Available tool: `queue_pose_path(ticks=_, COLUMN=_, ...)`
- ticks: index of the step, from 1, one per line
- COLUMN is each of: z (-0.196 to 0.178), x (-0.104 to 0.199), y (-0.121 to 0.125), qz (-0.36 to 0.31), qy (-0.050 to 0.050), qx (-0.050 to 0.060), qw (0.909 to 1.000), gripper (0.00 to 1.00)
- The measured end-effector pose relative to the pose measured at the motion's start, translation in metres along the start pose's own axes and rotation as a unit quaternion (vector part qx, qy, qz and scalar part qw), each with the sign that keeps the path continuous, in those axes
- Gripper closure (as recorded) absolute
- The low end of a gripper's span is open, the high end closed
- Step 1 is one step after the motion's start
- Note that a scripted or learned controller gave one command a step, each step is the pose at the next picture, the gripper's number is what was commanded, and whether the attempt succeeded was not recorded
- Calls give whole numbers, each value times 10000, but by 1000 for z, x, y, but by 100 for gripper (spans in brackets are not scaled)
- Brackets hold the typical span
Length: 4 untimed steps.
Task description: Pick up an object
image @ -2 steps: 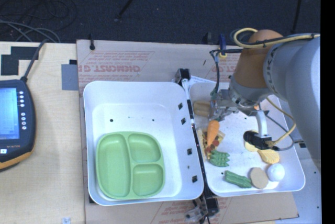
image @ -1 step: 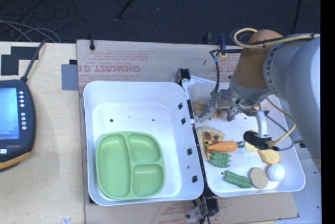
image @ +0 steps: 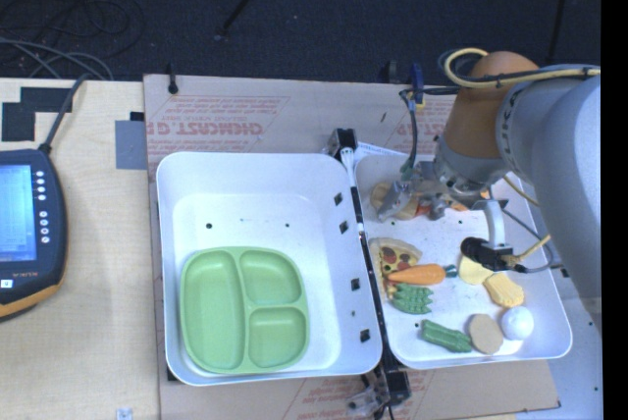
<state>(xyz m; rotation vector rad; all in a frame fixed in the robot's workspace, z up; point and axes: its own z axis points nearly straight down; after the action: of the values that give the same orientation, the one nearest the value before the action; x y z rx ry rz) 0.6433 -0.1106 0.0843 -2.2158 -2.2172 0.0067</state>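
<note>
- Nothing is picked up yet, as far as I can see. No item is visibly lifted or sitting in the gripper (image: pixel 404 197).
- The gripper is low in the back-left corner of the right bin (image: pixel 437 236), with the arm (image: pixel 549 143) reaching in over that bin's far side.
- I honestly can't tell if the gripper is apart or together, because that spot is a blurry mess from this angle.
- There's some small clutter (image: pixel 429 206) just beside it, reddish and tan. My guess is that's the target, but I can't make out what the bits are or whether it's touching them.
- The other candidates lie nearer the front of the same bin:
  - a pizza slice (image: pixel 394 257) with a carrot (image: pixel 417 276) touching it
  - a pickle (image: pixel 446 338)
  - a cookie (image: pixel 484 333)
  - an egg (image: pixel 517 322)
- The left bin (image: pixel 255 202) holds a green plate (image: pixel 243 310), well apart from the action.
- I'd say this is the reach-and-grasp stage. Left to do is to close on something, raise it clear of the bin and show it actually stayed in the grip.
- The corner clutter looks cramped against the bin wall, so a miss wouldn't surprise me.
</note>
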Motion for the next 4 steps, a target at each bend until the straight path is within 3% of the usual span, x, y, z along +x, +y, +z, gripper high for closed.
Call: queue_pose_path(ticks=4, z=0, x=30, y=0, qz=-7, qy=-4, qx=-3, qw=10000, gripper=0)
